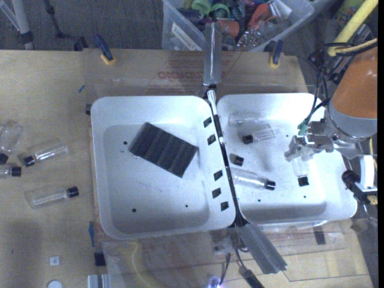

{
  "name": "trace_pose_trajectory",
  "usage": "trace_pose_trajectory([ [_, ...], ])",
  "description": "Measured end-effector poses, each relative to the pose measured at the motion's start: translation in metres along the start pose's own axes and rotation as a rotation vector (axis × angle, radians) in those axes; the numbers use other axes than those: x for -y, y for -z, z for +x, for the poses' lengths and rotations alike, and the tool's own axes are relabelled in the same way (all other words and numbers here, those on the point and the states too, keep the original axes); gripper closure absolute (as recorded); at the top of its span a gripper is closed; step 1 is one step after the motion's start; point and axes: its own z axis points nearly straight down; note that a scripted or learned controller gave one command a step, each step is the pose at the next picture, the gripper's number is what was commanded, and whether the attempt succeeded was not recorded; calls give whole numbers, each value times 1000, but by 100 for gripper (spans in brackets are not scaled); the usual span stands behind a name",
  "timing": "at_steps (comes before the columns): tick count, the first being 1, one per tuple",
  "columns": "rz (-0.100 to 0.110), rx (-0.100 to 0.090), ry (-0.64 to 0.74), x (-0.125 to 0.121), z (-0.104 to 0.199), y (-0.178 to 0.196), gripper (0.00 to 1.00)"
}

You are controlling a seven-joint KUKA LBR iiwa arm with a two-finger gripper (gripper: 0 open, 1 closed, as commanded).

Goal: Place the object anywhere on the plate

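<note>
Camera view looks down on two white bins, and the left bin (102,179) holds the dark ribbed plate (163,149), lying flat and turned at a slant, its long axis running from upper left to lower right. Over in the right bin (342,206) are clear vials with black caps. One vial (253,180) lies near the divider, long axis nearly level, cap pointing right and a touch down. Another vial (257,131) lies higher up, cap at its left end. A loose black cap (236,159) sits between them.

And the arm (360,95), grey with its orange band, comes in from the right, the gripper (302,155) hanging over the right side of that bin. A clear vial (302,171) with a black cap low down sits right at the gripper, roughly upright, but whether the fingers grip it, or how wide they stand, I cannot tell.

Round about, the wooden bench (48,83) carries more spare vials (42,155) on its left side, and a clear tub of colourful toys (237,8) stands behind the bins.
</note>
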Motion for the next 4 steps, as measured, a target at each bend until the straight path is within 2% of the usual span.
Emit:
trace_pose_trajectory([
  [1,0,2,159,-102,63,-13,100],
  [2,-1,3,-359,-122,82,6,100],
  [3,4,3,-630,-120,141,-14,100],
  [4,2,3,-659,-114,217,-14,100],
])
